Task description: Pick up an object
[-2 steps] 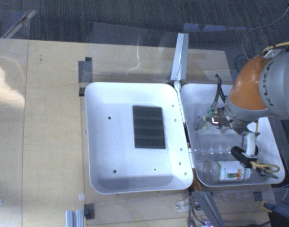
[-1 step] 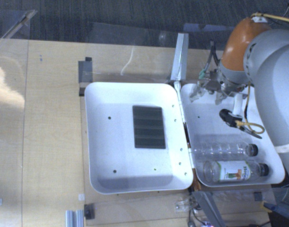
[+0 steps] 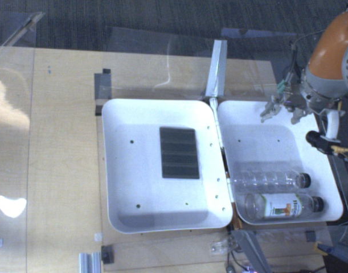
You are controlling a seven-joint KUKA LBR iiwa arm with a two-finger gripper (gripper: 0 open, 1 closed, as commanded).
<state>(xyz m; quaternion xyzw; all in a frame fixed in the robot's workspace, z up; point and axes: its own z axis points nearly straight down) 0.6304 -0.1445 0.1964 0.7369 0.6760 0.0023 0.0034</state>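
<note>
Nearest the camera, in the right bin (image 3: 333,178), two clear plastic bottles lie on their sides along the front wall: the labelled bottle (image 3: 279,205) foremost, the plain bottle (image 3: 270,180) just behind it (caps pointing right). The left bin (image 3: 114,152) holds a dark ridged pad (image 3: 179,152). Farther back, my gripper (image 3: 283,111) hangs over the right bin's rear edge, fingers spread, pinching nothing.
</note>
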